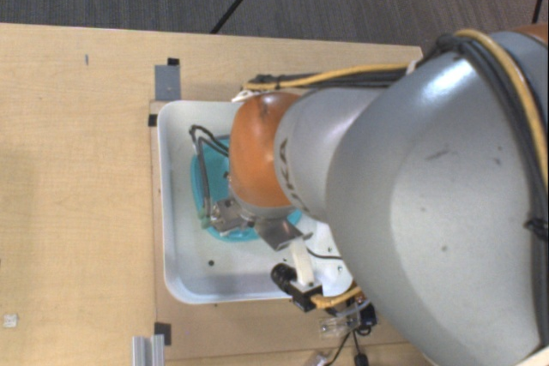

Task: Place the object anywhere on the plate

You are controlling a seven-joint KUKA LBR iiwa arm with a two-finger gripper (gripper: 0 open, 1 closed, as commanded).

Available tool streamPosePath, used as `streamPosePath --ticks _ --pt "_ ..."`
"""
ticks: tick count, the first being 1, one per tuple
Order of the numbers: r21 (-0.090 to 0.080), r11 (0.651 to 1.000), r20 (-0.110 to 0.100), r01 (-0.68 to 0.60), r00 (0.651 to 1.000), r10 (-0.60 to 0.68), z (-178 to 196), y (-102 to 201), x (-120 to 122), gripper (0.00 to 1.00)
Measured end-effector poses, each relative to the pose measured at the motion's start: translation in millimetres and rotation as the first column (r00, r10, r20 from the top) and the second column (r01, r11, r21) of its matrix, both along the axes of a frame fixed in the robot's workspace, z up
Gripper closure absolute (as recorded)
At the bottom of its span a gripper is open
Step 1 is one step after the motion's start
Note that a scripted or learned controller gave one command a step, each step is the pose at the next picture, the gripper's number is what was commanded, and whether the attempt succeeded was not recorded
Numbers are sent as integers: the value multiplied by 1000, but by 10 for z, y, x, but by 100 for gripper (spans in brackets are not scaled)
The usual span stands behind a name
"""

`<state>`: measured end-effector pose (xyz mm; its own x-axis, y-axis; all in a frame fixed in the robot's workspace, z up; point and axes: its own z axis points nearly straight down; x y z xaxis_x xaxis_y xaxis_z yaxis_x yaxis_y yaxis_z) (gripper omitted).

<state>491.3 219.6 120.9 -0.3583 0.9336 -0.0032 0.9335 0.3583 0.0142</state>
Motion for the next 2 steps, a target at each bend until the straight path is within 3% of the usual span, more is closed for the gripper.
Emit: streamPosePath --ticks 1,2 --pt "8 972 0 233 972 -233 -223 103 594 100" --pt "1 979 -7 205 979 -205 201 43 1787 100"
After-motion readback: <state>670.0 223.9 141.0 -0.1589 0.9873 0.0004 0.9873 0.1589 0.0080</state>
